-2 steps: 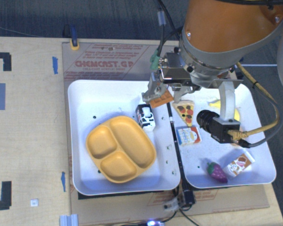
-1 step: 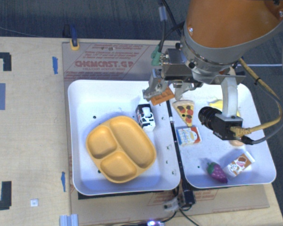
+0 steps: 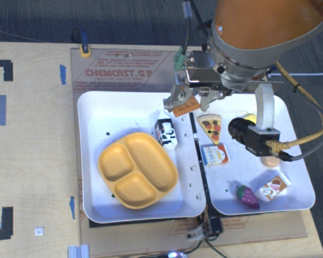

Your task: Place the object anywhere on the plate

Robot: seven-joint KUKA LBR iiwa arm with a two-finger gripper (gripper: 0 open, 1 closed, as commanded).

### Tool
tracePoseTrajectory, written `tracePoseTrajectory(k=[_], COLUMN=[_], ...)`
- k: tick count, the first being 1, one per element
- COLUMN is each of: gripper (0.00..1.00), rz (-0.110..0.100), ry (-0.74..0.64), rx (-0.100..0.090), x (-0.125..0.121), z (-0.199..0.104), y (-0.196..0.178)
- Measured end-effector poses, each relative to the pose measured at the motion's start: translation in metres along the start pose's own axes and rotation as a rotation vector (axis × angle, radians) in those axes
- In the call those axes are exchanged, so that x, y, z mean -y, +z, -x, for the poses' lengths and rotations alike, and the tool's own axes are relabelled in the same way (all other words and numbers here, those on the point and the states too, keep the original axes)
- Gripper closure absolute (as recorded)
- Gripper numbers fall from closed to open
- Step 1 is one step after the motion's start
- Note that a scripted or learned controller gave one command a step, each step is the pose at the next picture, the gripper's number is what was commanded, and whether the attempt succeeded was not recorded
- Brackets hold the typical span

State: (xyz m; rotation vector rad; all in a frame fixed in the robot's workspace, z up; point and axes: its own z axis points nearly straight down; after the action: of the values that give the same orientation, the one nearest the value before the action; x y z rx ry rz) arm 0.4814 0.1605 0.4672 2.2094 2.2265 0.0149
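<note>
Gripper (image 3: 184, 102) is hanging over the back edge where the two bins meet, fingers pinching a small orange-brown object (image 3: 186, 108) w/ daylight under it. Plate (image 3: 138, 169), yellow w/ three compartments, is sitting in the left bin (image 3: 91, 144) toward its front, carrying nothing yet. So pickup looks done; carry over and release are what's left. Black-and-white carton (image 3: 166, 133) is standing just beside the plate's back-right rim, worth avoiding.

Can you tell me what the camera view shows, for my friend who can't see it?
The gripper holds a small orange object above the strip between two white bins. A yellow plate lies in the left bin, a black-and-white carton beside it.
</note>
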Motion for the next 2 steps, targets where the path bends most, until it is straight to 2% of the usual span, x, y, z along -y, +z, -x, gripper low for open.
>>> tracePoseTrajectory(k=[2], gripper=[1.00], rz=[0.006], ry=[-0.004], rx=[-0.002], x=[-0.001], z=[-0.002], y=[-0.021])
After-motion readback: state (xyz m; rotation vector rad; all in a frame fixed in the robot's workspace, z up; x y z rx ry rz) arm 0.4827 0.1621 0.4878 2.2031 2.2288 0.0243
